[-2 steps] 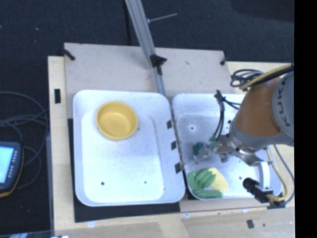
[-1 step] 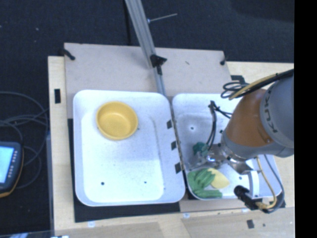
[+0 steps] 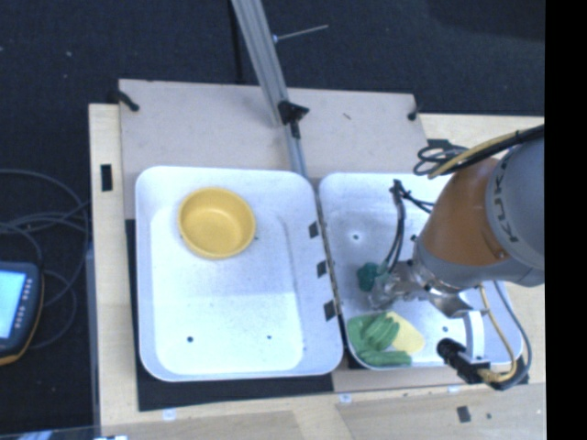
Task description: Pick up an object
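Left bin (image 3: 220, 356) mostly open — yellow bowl (image 3: 216, 222) in far corner; right bin (image 3: 353, 200) crowded by arm (image 3: 477, 223), green objects (image 3: 378, 335).

Grey metal pole (image 3: 266, 58) slants over bench (image 3: 367, 117); handheld screen (image 3: 14, 305) with cables at left edge.

right bin (image 3: 362, 214) partly behind the arm (image 3: 477, 223)

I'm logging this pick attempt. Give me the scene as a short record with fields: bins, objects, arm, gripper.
left bin: holds a yellow bowl, upright, near its far left corner
right bin: holds a green ridged object, a pale yellow piece touching it, and a small dark green item
arm: reaches in over the right bin
gripper: low beside the small dark green item; grasp unclear
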You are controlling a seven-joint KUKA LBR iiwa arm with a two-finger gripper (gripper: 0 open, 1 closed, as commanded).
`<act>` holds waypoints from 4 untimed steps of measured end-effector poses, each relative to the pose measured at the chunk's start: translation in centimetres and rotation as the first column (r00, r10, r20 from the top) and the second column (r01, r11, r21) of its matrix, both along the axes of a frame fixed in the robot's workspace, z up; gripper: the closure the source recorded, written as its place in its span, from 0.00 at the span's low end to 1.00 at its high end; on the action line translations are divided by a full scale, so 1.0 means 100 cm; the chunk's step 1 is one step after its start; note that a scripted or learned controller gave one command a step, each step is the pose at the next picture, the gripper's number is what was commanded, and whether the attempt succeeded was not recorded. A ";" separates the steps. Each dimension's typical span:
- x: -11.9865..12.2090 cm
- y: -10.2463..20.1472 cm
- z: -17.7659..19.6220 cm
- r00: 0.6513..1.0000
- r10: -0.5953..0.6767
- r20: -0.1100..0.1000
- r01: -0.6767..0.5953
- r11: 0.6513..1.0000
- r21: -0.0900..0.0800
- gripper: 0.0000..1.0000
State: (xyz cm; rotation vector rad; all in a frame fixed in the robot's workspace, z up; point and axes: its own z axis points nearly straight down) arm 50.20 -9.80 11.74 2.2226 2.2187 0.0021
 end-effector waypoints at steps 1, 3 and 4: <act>0.000 -0.001 0.042 1.000 0.001 0.003 -0.001 1.000 -0.001 1.00; 0.005 -0.001 0.130 1.000 0.002 0.003 -0.002 1.000 -0.001 1.00; 0.023 0.045 0.120 1.000 0.005 -0.002 -0.005 1.000 0.001 1.00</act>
